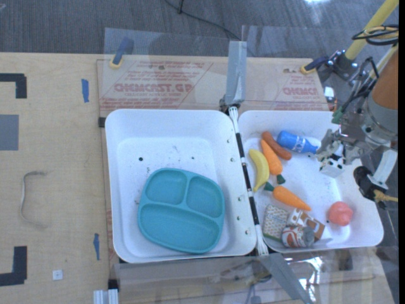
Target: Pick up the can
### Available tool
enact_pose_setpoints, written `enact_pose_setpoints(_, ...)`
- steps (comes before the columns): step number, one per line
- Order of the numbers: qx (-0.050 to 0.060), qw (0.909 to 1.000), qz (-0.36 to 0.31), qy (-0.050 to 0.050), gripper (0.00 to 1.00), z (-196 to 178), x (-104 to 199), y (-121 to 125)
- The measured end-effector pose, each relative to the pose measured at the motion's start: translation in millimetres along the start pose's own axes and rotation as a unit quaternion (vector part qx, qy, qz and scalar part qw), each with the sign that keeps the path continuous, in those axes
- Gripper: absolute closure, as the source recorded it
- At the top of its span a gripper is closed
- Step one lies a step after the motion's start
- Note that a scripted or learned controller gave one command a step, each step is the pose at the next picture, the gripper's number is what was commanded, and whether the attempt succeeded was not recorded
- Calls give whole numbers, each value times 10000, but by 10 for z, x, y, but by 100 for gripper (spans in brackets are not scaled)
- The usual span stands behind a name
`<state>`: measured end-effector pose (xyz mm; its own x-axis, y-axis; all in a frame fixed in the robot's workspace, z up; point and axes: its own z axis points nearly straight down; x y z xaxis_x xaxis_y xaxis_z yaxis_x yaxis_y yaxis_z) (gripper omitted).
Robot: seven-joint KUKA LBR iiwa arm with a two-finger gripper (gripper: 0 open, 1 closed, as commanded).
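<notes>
We are logging two white bins side by side on the bench: the left bin and the right bin. The left bin is holding a teal divided tray, lying flat toward the bin's 6 o'clock side.

The can is lying on its side in the right bin, near the bin's 6 o'clock edge. It is showing a white and red-brown label, and its grey end is facing roughly 3 o'clock. It is touching a small patterned packet at its 9 o'clock. At the can's 3 o'clock, a little apart, a pink-red ball is sitting near the bin's rim.

At 12 o'clock from the can, just beside it, an orange carrot is lying at a slant. Farther toward 11 o'clock we are seeing a banana along the bin's left wall, with a second carrot beside it and a red-orange sausage-shaped piece above that. A blue bottle is lying on its side at the bin's 12 o'clock end.

The gripper is hanging over the right bin's 2 o'clock area, well apart from the can. We are noting no object between its tips; how far they are parted we cannot tell.
</notes>
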<state>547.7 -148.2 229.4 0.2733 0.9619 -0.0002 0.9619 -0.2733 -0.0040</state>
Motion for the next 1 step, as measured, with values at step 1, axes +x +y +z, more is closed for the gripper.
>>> enact_pose_setpoints(1, 7, 9933, 1155, -1, 100, 447, 688, -47)
